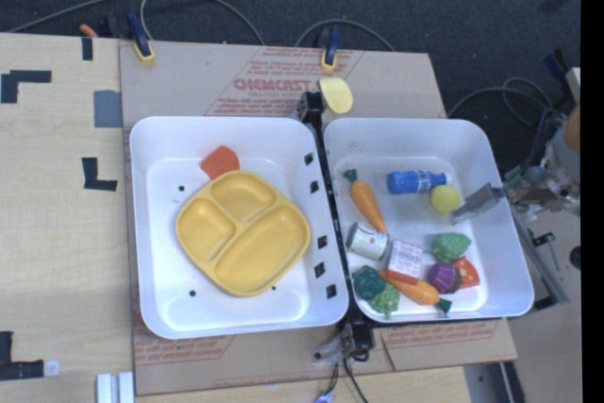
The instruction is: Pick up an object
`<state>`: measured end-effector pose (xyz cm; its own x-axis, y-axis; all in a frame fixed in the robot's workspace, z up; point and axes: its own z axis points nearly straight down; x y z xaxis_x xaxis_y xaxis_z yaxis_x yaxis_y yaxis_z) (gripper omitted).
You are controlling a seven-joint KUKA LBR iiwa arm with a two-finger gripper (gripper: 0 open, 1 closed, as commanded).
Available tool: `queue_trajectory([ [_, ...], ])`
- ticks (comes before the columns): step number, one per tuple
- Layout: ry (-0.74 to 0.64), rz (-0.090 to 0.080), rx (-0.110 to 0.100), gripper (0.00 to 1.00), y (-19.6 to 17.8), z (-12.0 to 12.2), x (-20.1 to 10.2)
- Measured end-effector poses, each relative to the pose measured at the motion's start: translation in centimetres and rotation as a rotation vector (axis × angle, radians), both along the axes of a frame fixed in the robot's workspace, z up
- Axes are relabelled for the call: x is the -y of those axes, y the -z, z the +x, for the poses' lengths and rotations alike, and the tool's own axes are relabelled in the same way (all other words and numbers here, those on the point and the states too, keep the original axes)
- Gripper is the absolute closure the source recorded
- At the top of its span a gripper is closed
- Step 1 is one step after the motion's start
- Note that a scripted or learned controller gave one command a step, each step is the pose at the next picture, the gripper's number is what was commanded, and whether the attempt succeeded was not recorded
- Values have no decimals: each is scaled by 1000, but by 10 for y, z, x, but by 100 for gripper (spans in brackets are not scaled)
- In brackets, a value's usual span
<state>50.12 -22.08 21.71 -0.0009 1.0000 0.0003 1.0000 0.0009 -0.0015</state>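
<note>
The right bin holds several toy foods: a carrot, a blue bottle, a yellow ball, a white can, a green leafy piece, a purple eggplant, a red piece, a second carrot and dark green pieces. My gripper reaches in over the bin's right rim, just right of the yellow ball. Nothing is seen held in it.
The left bin holds a yellow divided plate and an orange block. A yellow disc lies on the cardboard behind the bins. Clamps and cables sit along the back edge.
</note>
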Motion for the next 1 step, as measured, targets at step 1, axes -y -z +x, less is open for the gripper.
queue_trajectory([
  [1, -1, 1, 0, 0, 60, 71, -58],
])
